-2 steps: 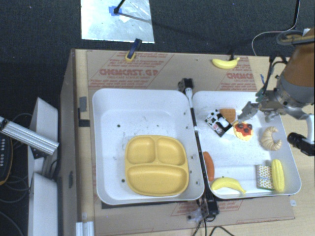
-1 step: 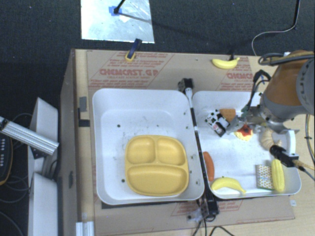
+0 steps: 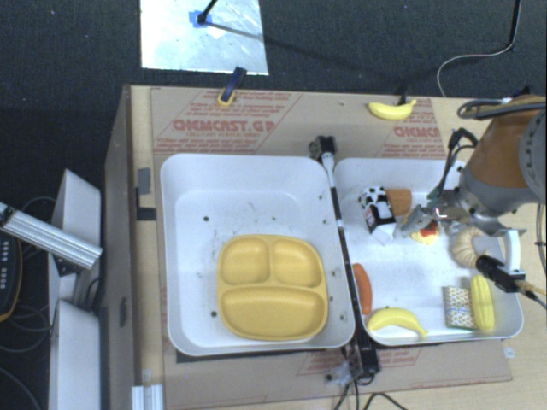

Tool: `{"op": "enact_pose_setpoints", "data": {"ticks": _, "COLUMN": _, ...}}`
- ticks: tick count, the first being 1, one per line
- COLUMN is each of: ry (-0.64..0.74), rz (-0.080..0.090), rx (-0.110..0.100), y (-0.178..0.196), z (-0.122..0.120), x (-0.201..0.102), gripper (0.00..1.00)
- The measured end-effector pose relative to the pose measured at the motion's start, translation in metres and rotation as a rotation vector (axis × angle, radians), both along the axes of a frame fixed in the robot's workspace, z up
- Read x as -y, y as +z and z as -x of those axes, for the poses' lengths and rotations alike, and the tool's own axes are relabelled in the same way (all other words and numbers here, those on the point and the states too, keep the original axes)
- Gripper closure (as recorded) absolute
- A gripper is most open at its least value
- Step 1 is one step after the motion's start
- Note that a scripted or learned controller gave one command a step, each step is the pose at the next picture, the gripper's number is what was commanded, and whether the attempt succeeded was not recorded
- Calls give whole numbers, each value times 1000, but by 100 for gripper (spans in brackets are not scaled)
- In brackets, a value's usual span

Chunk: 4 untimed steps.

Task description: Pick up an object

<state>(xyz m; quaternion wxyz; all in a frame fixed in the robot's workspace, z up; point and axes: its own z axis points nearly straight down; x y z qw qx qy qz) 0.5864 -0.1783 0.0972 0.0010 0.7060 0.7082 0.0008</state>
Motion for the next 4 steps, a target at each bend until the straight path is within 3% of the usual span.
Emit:
{"op": "enact_pose_setpoints", "data": {"ticks": 1, "ry": 1, "rz": 2, "rx": 8, "y": -9, "z": -58, "x": -62, "gripper": 0}}
{"op": "enact_pose_setpoints", "data": {"ticks": 2, "ry": -1, "rz": 1, "rx": 1, "y": -12, "z": -56, "x": -22, "gripper": 0}}
{"op": "enact_pose_setpoints", "data": {"ticks": 3, "ry": 3, "rz": 1, "rx": 9, "y": 4, "z": -59, "x": -23, "gripper": 100}}
{"op": "enact_pose_setpoints", "data": {"ticks": 4, "ry": 1, "rz": -1, "rx": 1, "y": 53, "z": -11, "x": -80, "gripper": 100}}
